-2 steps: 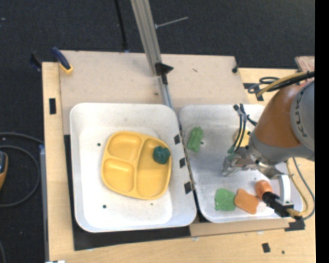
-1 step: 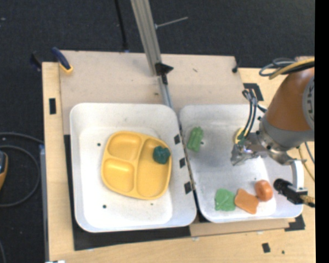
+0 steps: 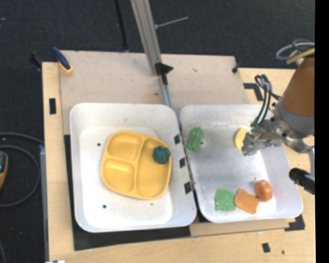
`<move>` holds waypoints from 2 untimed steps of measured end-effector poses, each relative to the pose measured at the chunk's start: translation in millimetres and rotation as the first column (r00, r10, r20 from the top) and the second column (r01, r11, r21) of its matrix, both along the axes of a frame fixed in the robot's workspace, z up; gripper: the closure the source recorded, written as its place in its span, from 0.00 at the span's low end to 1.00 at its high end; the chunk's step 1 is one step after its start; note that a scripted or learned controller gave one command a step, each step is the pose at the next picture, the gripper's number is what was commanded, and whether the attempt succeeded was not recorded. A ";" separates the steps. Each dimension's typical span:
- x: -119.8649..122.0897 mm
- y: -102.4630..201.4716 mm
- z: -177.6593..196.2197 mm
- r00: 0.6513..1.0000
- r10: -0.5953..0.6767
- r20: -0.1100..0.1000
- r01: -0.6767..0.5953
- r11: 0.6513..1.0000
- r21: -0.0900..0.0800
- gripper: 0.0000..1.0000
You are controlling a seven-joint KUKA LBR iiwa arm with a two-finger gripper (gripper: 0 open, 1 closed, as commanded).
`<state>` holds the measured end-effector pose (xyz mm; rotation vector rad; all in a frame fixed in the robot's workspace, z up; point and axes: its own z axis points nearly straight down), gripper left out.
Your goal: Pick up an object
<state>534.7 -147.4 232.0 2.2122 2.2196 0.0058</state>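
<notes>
Left bin [image 3: 88, 212]: glossy yellow plastic divided plate [image 3: 136, 164]; a knobbly dark green lump [image 3: 161, 155] sits in the plate's right compartment. Right bin [image 3: 208, 119]: light green lumpy piece [image 3: 195, 138] near its left wall; flat green piece [image 3: 225, 200], orange wedge [image 3: 246, 201] and rounded orange piece [image 3: 263, 190] along its front edge; yellow rounded piece [image 3: 240, 138] touching the claw [image 3: 249, 147]. Arm slants in from the right; claw's width cannot be told.
</notes>
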 end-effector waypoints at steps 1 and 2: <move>1.4 -1.4 51.1 1.000 0.000 -0.004 0.000 1.000 0.000 1.00; 11.6 47.9 43.1 1.000 0.003 -0.006 -0.003 1.000 0.003 1.00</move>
